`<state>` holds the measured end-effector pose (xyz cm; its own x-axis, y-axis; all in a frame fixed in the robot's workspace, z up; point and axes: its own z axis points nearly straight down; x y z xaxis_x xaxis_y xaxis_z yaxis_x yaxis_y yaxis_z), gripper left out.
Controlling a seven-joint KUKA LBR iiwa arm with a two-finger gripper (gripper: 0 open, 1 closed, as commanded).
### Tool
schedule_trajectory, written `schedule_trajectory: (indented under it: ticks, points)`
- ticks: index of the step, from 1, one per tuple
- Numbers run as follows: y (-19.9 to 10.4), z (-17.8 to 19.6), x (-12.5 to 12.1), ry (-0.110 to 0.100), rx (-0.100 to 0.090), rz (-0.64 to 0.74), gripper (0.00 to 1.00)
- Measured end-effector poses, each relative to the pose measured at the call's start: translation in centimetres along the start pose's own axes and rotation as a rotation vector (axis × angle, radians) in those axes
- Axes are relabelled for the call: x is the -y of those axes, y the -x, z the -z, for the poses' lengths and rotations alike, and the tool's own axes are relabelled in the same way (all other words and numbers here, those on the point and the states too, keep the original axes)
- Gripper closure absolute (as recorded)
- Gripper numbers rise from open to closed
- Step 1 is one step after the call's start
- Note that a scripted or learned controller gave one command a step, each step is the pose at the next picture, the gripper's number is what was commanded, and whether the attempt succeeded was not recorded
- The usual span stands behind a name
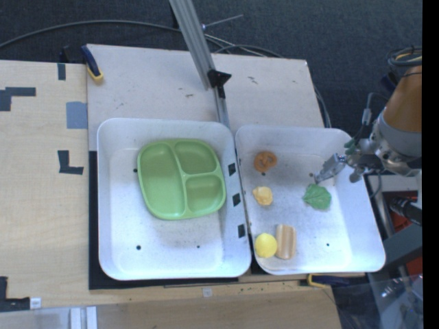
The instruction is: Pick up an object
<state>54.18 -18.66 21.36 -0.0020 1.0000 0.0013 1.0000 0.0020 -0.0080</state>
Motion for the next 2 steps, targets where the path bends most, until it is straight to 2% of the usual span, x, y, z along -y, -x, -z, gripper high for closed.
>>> schedule_trajectory:
  ticks: [2]
  points:
    - [-0.6,-11.4,-0.8,0.000,0.000,0.001,0.00]
